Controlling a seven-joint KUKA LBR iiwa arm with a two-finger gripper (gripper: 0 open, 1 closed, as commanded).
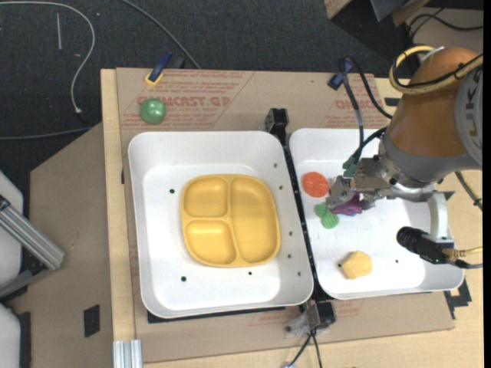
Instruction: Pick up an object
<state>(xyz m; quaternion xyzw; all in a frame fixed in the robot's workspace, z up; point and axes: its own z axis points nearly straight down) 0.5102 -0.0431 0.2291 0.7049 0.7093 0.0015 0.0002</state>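
low over the right bin [399, 278], the arm's fingers [343, 198] meet a purple object [349, 205]; grip unclear.

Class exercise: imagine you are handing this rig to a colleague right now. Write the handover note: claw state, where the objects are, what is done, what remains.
Claw: low in the right bin, over the purple object; whether it is open or shut cannot be seen, and no grasp is confirmed.
Right bin: orange object and green object sit beside the claw; yellow object lies nearer the front.
Left bin: holds a yellow divided plate.
A green ball rests on the cardboard outside the bins.
Done: the arm has reached the cluster.
Left: secure one object and lift it.
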